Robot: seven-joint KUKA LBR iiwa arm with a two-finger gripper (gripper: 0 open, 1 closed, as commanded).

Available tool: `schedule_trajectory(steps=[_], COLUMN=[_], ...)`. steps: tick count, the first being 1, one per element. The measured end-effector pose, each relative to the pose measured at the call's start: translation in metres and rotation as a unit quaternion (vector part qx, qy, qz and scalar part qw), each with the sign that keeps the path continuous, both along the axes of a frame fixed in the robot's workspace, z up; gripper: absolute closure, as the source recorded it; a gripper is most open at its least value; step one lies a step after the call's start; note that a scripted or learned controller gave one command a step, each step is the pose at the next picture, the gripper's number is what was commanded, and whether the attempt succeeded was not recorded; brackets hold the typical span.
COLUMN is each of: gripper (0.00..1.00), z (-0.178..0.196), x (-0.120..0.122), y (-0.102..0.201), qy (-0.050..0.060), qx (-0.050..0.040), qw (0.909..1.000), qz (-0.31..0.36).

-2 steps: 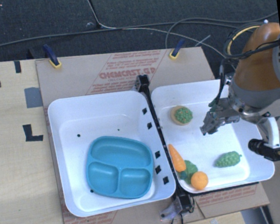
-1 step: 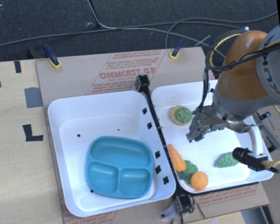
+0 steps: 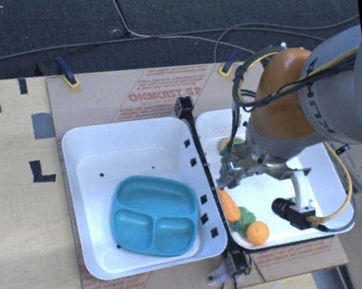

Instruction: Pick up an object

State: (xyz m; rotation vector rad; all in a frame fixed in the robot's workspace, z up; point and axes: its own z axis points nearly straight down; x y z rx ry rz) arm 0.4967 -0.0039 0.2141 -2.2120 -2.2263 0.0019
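Note:
My gripper (image 3: 231,172) hangs low over the left side of the right bin (image 3: 325,230), under the orange wrist band. Just below it an orange carrot (image 3: 229,205) lies along the bin's left wall. A green piece (image 3: 246,216) sits beside the carrot, and a small orange ball (image 3: 257,232) rests near the bin's front edge. A pale green object (image 3: 225,144) peeks out above the gripper, partly hidden by the arm. I see nothing held in the gripper.
The left bin (image 3: 80,160) holds a blue divided plate (image 3: 154,215). A black divider (image 3: 200,164) runs between the bins. Cables and a black fitting (image 3: 289,212) hang from the arm over the right bin's front right.

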Motion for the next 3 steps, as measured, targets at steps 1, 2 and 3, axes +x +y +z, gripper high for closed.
schedule_trajectory(steps=[1,2,3], gripper=[1.00,1.00,0.00], z=[0.012,0.018,0.017], x=[-0.002,0.000,0.000], y=[0.051,0.104,0.101], qy=[-0.001,-0.001,0.000], qx=[0.0001,-0.0001,-0.0011], qw=[1.0000,1.0000,1.0000], qz=[0.000,0.001,-0.002])
